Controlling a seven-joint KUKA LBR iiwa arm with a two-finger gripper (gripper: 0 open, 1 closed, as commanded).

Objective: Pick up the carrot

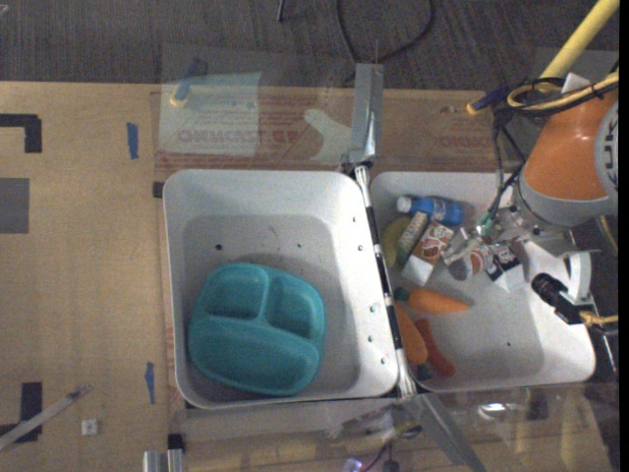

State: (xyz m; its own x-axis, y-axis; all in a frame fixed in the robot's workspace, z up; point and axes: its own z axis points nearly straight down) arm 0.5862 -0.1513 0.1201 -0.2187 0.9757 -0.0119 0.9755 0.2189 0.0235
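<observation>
From above, the arm [575, 155], grey with its orange band, reaches in from the right over the upper part of the right bin [521, 347], and the jaws [488, 239] hang at its tip among a cluster of small packages. Whether the jaws are parted or closed cannot be told here: the tip is a tangle of metal and printed wrappers, and nothing can be made out as clearly caught in it. Just left of the jaws lies a small box with a red and white label [433, 242], and beyond that a green item [395, 244] sits against the bin's left wall. Up and to the left of the jaws lies a blue bottle with a white cap [433, 207]. The carrot [439, 303] lies below and slightly left of the jaws, on its side on the bin floor, apart from the jaws. Further below and to the left, against the same wall, are another orange piece [411, 335] and a red one [436, 357], touching each other. Well to the left of the jaws, across the divider, the left bin [197, 214] bears a teal divided plate [257, 327]. Both bins rest on the wooden bench [79, 283].
</observation>
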